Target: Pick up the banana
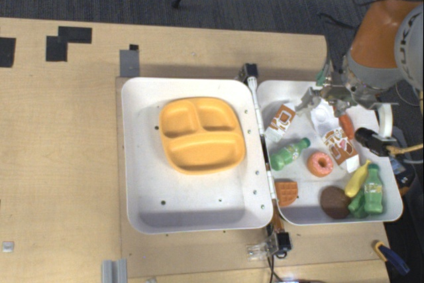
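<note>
Hand (329, 97) hovers above cartons (334, 142), banana (356, 178) nearby.

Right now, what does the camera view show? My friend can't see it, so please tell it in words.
A grey and orange robot arm reaches in from the right over a white bin of toy food, where a yellow banana lies near a pink donut and green bottles. The other white bin, on the left, holds a yellow divided plate.

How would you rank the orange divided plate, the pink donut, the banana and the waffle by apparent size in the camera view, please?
1. orange divided plate, by far the largest
2. banana
3. pink donut and waffle: too alike to rank
</note>
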Controlling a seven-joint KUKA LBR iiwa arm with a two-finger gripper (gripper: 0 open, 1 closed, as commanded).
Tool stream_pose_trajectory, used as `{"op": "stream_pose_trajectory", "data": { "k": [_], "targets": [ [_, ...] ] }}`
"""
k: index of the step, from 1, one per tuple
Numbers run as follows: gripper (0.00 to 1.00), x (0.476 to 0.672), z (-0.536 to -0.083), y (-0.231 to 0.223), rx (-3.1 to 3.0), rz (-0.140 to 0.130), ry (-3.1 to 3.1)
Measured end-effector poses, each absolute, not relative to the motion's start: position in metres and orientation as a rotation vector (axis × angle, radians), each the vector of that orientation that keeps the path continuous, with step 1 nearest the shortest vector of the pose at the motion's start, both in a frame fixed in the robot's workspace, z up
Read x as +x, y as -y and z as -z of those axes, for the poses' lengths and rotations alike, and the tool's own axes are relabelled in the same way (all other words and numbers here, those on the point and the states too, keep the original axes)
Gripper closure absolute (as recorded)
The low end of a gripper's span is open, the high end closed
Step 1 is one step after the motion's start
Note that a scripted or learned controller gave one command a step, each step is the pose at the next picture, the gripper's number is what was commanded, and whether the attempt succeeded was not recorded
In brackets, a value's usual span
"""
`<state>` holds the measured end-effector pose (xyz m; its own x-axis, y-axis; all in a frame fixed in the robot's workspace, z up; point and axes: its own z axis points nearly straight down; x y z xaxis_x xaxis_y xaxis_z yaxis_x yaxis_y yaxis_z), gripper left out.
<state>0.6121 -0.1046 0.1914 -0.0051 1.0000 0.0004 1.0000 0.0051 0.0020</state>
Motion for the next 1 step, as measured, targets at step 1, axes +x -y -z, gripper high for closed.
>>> {"op": "stream_pose_trajectory", "data": {
  "k": [1],
  "targets": [
    [0.00, 0.5739, -0.0861, 0.0987, 2.052, -0.005, -2.373]
  ]
}}
